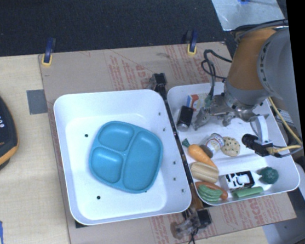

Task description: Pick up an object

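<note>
The arm [257,72] is reaching in from the right and hanging over the upper part of the right bin [290,184], with the gripper [209,114] pointing down-left toward the small black cylinder [184,117] near the bin's top-left corner. Whether the claw is spread or pressed together: cannot tell, the metal parts are blurring into the clutter below. Nothing is visibly sitting between them, so I am not calling a grasp.

The candidate objects are all lying in the right bin: carrot [198,152], bread roll [203,169], cookie [231,146], a round tin [215,141], a green stick [248,192], a dark green lump [268,175] and a black-and-white box [239,179]. The left bin [68,156] is carrying a blue divided plate [126,156] and sitting well apart from the gripper.

Step in hand, as I judge it: lining up over a target before descending. To do it well, center on one item (the black cylinder is nearest), keep clear of the bin wall just beside it, and come straight down so neighbours are not getting knocked. The crowded lower-left corner is looking riskier for a clean pinch.
</note>
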`<act>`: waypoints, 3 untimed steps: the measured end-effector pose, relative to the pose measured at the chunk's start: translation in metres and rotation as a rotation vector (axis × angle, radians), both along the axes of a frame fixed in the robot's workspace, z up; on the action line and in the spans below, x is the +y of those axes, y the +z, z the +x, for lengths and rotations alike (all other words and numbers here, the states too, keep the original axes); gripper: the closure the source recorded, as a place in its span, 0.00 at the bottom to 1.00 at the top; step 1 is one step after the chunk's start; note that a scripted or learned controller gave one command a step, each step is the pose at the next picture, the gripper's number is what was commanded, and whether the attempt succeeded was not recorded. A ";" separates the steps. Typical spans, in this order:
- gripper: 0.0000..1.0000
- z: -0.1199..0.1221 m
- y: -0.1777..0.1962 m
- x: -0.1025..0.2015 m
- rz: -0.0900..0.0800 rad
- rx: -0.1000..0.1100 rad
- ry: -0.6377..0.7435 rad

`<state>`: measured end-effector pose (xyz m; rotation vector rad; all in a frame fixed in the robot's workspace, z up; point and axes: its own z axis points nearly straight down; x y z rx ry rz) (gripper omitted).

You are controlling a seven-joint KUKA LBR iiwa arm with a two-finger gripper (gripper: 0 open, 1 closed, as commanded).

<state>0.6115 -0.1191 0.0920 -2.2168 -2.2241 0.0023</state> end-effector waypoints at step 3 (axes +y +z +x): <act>0.00 -0.067 0.010 0.020 -0.002 0.004 0.004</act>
